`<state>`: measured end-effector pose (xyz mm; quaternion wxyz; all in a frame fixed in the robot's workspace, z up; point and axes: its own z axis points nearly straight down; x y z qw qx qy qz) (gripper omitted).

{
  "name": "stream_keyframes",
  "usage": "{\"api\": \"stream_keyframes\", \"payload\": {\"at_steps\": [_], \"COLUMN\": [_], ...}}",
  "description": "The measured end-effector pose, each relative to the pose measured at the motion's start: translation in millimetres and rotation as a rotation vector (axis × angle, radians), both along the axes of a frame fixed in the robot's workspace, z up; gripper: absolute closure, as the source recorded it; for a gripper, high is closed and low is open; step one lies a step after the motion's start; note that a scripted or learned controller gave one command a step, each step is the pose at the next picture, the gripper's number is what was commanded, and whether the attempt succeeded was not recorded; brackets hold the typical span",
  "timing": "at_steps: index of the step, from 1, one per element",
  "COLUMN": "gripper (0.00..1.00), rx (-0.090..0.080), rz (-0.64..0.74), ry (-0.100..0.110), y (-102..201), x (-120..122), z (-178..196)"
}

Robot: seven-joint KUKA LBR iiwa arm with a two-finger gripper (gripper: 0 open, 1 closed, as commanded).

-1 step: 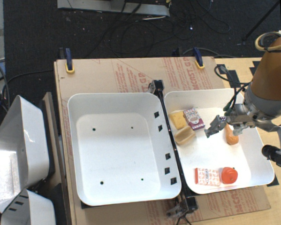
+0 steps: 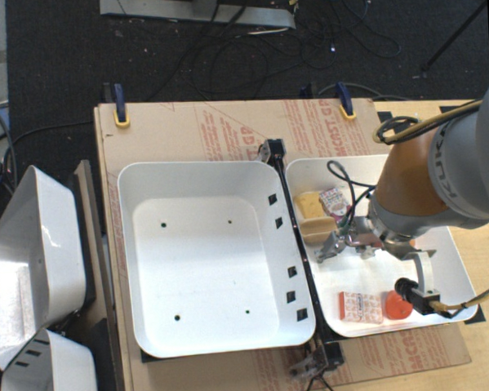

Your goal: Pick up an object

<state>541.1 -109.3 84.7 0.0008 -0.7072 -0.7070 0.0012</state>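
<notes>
Hovering low in right shallow white bin (image 2: 456,257): metal two-finger gripper (image 2: 339,244), grip state unclear, beside tan rectangular sponge block (image 2: 312,215).

Bright, even light; slight softness

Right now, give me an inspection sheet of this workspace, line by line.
Surface: brown board bearing the left bin and right bin.
Job's things: yellow sponge block, small patterned packet, red-and-white packet, orange-red round object, all in the right bin.
Clutter: nothing seen.
Grippers: gripper low inside the right bin beside the sponge; grip state unclear.
Cables: black cables along the wrist; more on the floor.
Surroundings: yellow-and-blue clamps at the board's far edge; spare white bins at left.
</notes>
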Motion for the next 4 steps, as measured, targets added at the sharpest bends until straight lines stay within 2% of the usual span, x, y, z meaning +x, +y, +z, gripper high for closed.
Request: {"api": "stream_keyframes", "payload": {"at_steps": [1,2,3,4], "gripper": [0.0,1.0,0.0,0.0], "rx": [0.001,0.001,0.001,-0.001], "rz": [0.007,0.0,-0.001,0.005], "ry": [-0.007,-0.005,-0.004,-0.006], "y": [17,16,16,-1], "x": [52,50,50,106], "z": [8,18,18,8]}}
